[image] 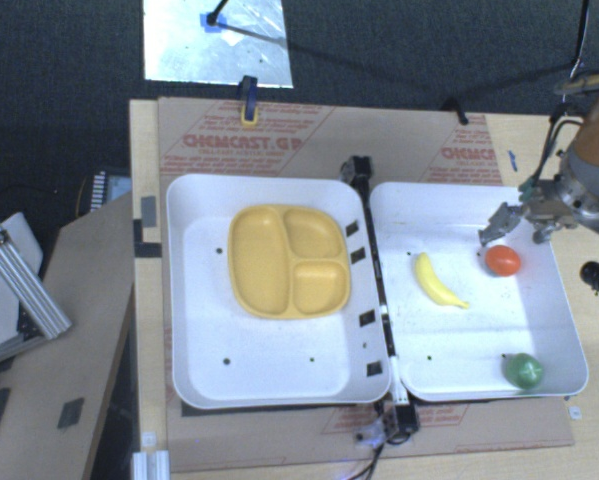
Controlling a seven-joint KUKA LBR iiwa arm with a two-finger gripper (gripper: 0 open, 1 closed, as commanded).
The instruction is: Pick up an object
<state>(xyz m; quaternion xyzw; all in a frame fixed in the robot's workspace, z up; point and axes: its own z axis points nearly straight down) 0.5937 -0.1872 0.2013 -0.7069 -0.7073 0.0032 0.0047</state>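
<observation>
In the right bin (449, 368) lie a yellow banana (438, 281) near the middle, an orange-red round fruit (502, 260) toward the far right, and a green round fruit (523, 369) at the near right corner. My gripper (520, 223) hangs just above and behind the orange-red fruit, at the bin's far right side. Its two fingers are spread apart with nothing between them. The fruit rests on the bin floor, just in front of the fingertips.
The left bin (194, 358) holds a yellow divided plate (287, 261). A black divider with clips (371, 268) runs between the bins. Cardboard lies under both bins, with a yellow clamp (249, 101) at the far edge.
</observation>
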